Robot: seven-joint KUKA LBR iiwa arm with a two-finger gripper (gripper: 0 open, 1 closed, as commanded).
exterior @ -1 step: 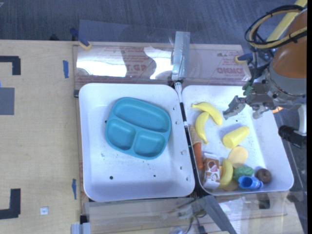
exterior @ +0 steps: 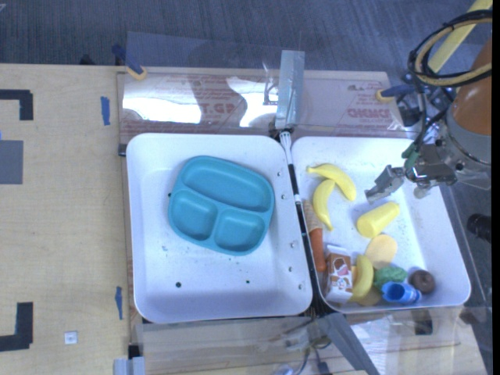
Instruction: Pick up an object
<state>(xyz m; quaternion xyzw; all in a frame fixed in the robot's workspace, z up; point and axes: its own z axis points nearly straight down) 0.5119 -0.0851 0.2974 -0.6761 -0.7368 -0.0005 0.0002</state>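
The right bin (exterior: pixel 457 248) holds several toy foods. A curved yellow banana (exterior: pixel 334 176) lies near its far left, with a second yellow piece (exterior: pixel 322 206) just below it. A yellow cylinder block (exterior: pixel 378 218) rests mid-bin. My gripper (exterior: pixel 384 184) hangs over the bin's far right part, just above and slightly right of the yellow cylinder and to the right of the banana. Nothing shows in its grasp. The grey wrist (exterior: pixel 431 166) and orange band (exterior: pixel 473 109) rise to the right.
Crowded at the right bin's near end are a pale yellow round piece (exterior: pixel 382 248), an orange carrot (exterior: pixel 316 244), a small printed carton (exterior: pixel 337 276), a green item (exterior: pixel 390 273), a blue cup (exterior: pixel 396 292) and a brown donut (exterior: pixel 422 280). A blue divided plate (exterior: pixel 221 204) lies in the left bin (exterior: pixel 148 272).
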